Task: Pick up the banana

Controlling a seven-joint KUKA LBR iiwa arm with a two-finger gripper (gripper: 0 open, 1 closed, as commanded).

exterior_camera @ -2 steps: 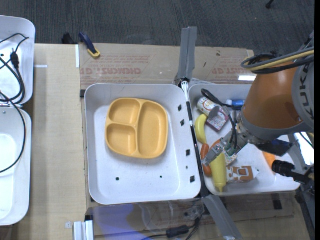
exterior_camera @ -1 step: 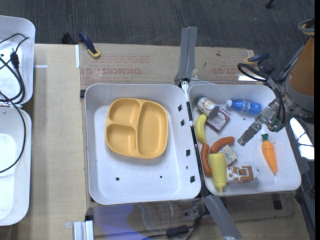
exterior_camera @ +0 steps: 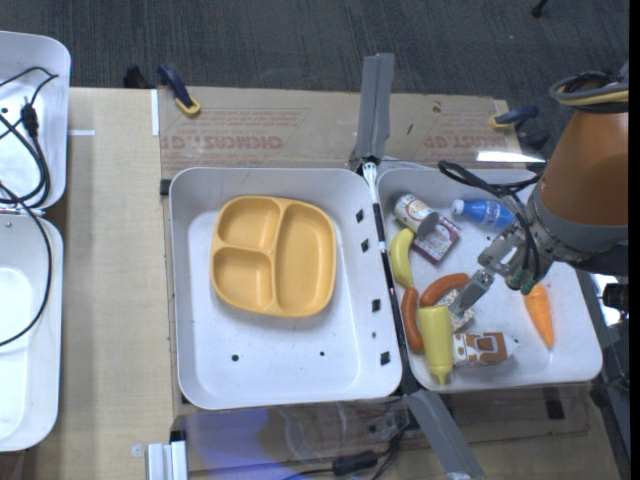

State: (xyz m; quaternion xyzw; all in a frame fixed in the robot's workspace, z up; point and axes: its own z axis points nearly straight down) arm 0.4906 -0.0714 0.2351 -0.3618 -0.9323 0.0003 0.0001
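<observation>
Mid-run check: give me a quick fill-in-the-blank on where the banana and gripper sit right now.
1. The banana lies in the ____ bin.
2. The yellow divided plate has ____ compartments.
3. The gripper hovers over the sausages, to the ____ of the banana in the camera view.
4. The carrot is colored ____.

Missing words: right; three; right; orange

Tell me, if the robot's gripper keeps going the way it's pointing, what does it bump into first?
Probably the yellow mustard bottle. The gripper points down-left, and the bottle and a sausage lie right there. Depth is hard to judge from above.
</observation>
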